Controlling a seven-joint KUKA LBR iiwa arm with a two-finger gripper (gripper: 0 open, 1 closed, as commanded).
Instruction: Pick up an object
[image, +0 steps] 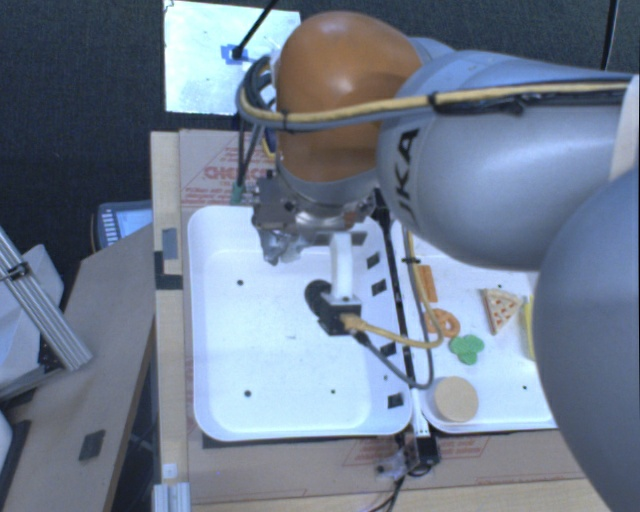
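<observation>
hovering over the far end of the left bin (250, 400), the gripper (275, 245) is too hidden to tell if it is released or clenched. the pretzel (441, 323), green piece (466, 348) and tan disc (456, 398) lie past the left bin's right wall; closing here would likely grab nothing.

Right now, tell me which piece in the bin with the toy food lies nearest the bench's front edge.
The round tan disc, in the front corner of that bin. The green piece, the pretzel and the pizza slice all lie farther back.
</observation>
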